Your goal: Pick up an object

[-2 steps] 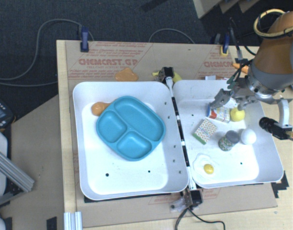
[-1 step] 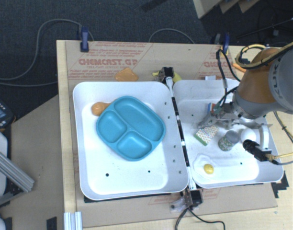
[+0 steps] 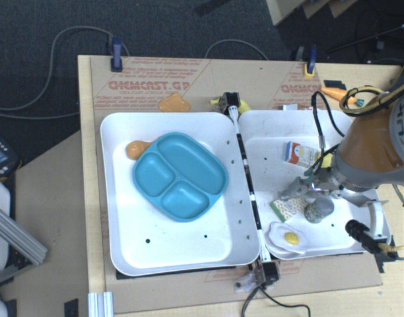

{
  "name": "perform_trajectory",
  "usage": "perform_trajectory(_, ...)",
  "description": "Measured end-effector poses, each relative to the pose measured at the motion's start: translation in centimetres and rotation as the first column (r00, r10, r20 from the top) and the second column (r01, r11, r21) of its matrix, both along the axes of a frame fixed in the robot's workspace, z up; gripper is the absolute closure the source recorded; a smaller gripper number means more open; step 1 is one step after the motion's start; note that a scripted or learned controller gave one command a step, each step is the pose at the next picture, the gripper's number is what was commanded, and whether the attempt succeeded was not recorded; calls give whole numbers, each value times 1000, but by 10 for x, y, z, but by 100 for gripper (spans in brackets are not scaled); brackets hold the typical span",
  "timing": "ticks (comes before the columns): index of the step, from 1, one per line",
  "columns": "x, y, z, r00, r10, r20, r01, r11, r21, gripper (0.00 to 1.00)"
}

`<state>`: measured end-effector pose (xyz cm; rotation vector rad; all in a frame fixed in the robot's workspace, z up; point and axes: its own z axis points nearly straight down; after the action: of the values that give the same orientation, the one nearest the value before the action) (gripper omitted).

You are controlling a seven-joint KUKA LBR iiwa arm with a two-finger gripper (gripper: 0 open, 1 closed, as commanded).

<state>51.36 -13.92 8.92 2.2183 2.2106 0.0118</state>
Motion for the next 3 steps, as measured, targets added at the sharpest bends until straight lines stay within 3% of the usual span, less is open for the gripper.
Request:
perform_trajectory(1,69,-62,-1,1000,5,-2,-5,1000,-2,0)
perform_trajectory(2,128,-20,-5,1000,5,-23,-5,1000,5,0)
perform_trajectory(3,127,-22,5,1000,4,-19,-4,1000,2,100)
